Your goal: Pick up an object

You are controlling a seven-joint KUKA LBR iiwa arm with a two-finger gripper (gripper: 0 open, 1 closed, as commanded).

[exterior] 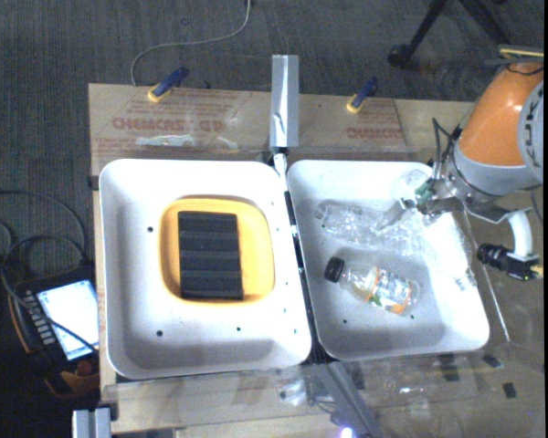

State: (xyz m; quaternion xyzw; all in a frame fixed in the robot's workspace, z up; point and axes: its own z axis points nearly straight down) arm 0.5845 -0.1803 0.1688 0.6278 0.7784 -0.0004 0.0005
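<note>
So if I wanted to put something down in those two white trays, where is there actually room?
The right bin has bare floor along its near edge, below the plastic bottle. Its far half is crowded with crumpled clear plastic and the gripper. In the left bin a yellow tray holding a black block takes the middle; only the border strips are free.

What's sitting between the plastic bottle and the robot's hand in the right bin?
In the camera view, crumpled clear plastic lies between the plastic bottle and the hand, on the right bin's white floor.

Glossy white bins point(128, 245), clear plastic bottle point(370, 283) (crinkled wrap point(384, 231) beside)
</note>
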